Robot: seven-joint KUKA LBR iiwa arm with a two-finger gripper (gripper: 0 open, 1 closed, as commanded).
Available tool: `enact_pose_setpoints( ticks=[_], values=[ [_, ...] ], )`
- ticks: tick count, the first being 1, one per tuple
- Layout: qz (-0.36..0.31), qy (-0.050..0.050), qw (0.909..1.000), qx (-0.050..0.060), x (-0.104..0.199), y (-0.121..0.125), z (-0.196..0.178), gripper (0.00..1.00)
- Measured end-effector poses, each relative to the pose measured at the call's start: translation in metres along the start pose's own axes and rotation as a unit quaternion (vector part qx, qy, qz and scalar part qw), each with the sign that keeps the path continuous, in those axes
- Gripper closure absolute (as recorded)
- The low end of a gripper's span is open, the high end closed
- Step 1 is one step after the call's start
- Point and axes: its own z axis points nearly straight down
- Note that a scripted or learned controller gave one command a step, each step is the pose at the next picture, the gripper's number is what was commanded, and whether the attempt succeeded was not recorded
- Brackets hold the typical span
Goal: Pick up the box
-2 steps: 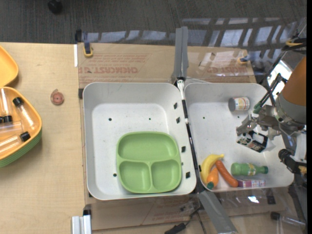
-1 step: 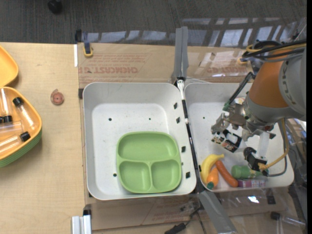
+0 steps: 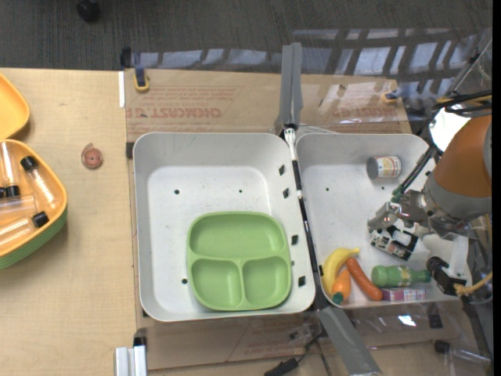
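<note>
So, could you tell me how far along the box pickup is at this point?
Early stage. Done: the arm has reached into the right bin, and the gripper sits low near its right side. In hand: nothing visibly lifted. Left: the pink box lies flat at the bin's front edge beside the green bottle, so grasping and lifting remain.

Green divided plate (image 3: 239, 261), yellow banana (image 3: 337, 262), orange carrot (image 3: 363, 279), green bottle (image 3: 398, 275), white bins (image 3: 156, 210)

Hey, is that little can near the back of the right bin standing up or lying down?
Lying down. The can rests on its side on the right bin's floor.
</note>
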Motion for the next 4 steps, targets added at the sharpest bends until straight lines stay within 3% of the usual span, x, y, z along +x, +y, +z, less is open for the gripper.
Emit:
enact_pose_setpoints(
  ticks=[1, 2, 3, 4],
  values=[
    [-0.153, -0.001, 0.9882, -0.008, 0.04, -0.044, -0.001, 0.0],
    [-0.152, 0.0, 0.9883, -0.008, 0.04, -0.042, -0.009, 1.0],
    [-0.194, 0.0, 0.981, 0.005, 0.131, -0.074, -0.095, 1.0],
    [-0.127, -0.001, 0.9919, 0.005, 0.095, -0.065, -0.096, 1.0]
  ],
)
